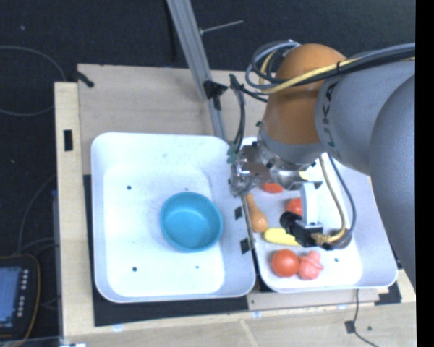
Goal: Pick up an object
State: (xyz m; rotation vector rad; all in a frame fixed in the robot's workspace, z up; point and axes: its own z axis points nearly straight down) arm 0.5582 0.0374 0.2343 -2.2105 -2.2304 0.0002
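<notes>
where the hand [247, 181] hangs, grip state hidden, blue bowl [192, 221] unlabelled, no readable writing

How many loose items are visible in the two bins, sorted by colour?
Blue: 1, a bowl in the left bin
Red or orange-red: 3, tomato and two partly hidden pieces
Orange: 1
Yellow: 1
Pink: 1
Total: 7

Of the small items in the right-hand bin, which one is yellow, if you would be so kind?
The banana-shaped piece, lying between the orange carrot-like piece and the red tomato; the others are red, orange or pink.
</notes>
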